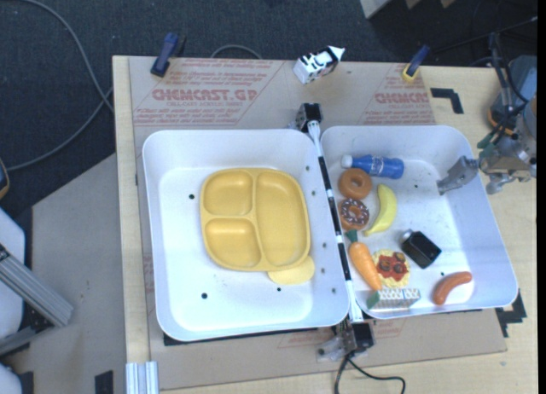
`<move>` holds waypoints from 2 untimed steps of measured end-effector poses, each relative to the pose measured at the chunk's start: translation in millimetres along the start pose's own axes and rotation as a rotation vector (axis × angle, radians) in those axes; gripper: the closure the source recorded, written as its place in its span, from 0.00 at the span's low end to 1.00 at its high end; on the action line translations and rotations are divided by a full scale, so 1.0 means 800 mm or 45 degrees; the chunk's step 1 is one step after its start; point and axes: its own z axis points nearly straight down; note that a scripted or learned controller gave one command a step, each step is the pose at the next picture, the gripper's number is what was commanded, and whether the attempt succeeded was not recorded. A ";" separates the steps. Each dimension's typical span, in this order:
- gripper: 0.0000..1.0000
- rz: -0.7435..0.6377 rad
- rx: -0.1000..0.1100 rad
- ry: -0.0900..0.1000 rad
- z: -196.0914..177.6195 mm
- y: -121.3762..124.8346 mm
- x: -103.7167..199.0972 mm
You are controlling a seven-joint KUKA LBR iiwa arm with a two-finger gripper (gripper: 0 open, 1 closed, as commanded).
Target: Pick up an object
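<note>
Camera view: the gripper [465,172] sits at the right edge of the right bin [503,252], over its far-right part; whether it is spread or pressed together cannot be told. No item lies between it and the bin wall. The nearest items lie to its left: a blue bottle [375,165], a brown donut [355,183] and a banana [386,208]. A black block [421,248] lies nearer the camera. The left bin [162,239] holds a yellow divided plate [254,217].

The tray [254,217] lies in the left bin [162,213]. Right of it, in the right bin [486,239]: bottle [374,165], doughnuts [355,184], banana [385,208], carrot [364,265], sausage [452,287].
</note>
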 end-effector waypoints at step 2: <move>0.00 0.000 0.003 0.001 0.172 0.047 0.108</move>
